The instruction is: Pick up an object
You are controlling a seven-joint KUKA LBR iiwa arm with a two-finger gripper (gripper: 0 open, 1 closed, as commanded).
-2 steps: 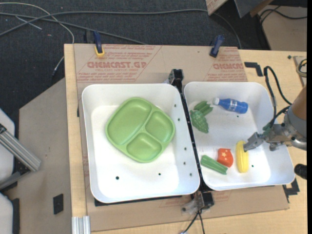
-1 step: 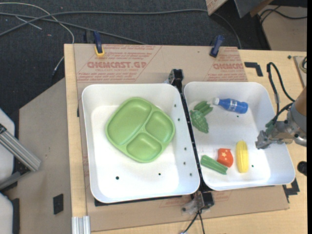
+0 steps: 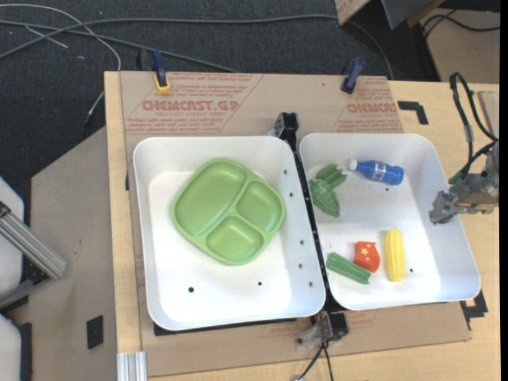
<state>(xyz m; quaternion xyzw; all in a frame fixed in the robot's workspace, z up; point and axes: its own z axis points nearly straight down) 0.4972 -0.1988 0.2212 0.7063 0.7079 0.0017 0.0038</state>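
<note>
Nothing had been picked up as far as the view showed. The gripper (image 3: 452, 203) hung at the right rim of the right bin (image 3: 444, 268), apart from every object, and its state could not be told at this size; nothing was seen in it. The candidates all lay in that bin: a blue bottle (image 3: 378, 171) near the back, a green toy (image 3: 326, 190) by the left wall, and a green pod (image 3: 348, 267), a red piece (image 3: 366, 253) and a corn cob (image 3: 394, 255) toward the front. The left bin (image 3: 159, 292) held a green tray (image 3: 228, 210). The reach, the grasp and the lift were judged still to come.
</note>
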